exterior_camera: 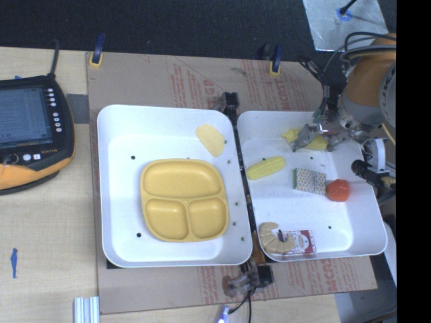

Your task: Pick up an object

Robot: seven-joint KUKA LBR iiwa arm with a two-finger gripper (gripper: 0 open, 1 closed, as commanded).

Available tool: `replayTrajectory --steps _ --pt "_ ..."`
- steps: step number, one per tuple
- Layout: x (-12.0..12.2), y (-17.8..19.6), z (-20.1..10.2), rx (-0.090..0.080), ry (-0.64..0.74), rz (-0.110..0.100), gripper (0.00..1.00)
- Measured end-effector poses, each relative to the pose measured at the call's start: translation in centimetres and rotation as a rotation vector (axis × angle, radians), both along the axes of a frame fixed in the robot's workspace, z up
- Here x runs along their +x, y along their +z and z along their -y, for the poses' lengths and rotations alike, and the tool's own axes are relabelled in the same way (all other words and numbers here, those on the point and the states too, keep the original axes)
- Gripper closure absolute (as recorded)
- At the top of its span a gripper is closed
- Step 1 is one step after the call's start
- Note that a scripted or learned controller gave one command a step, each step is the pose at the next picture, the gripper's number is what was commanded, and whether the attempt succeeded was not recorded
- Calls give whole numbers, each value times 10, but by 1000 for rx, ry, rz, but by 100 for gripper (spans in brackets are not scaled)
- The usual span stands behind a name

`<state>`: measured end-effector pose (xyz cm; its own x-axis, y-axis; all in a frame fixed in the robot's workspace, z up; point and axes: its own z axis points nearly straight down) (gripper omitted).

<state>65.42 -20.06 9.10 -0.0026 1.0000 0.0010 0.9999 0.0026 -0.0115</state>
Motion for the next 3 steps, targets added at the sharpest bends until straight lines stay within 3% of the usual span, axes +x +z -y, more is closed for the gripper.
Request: replayTrajectory --steps 3 --pt "0 0 11 2 2 0 0"
